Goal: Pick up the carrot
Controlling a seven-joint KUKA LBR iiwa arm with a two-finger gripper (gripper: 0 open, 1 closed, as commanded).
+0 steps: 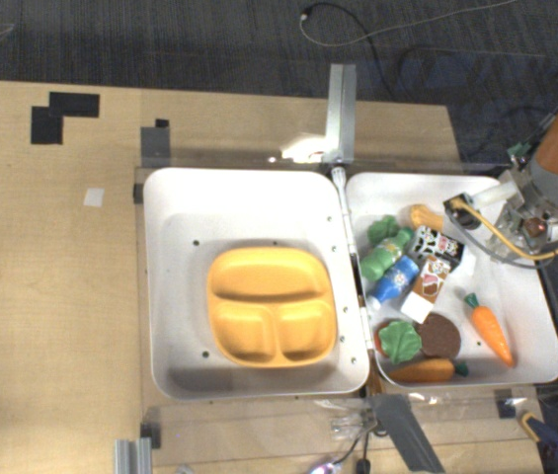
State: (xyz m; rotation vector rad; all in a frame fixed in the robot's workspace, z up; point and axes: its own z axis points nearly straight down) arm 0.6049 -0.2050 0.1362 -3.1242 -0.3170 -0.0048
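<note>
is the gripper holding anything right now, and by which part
Cannot be told: the gripper sits at the right bin's far edge. The carrot lies apart from it on the bin floor.

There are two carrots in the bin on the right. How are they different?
The carrot near the right wall is bright orange and lies at a slant, green top pointing up and left. The carrot by the front wall is darker orange and lies flat along that wall, green top pointing right. The first lies alone on bare white floor; the second lies against a brown disc and a green leafy toy. Both are toy carrots in the right bin.
</note>
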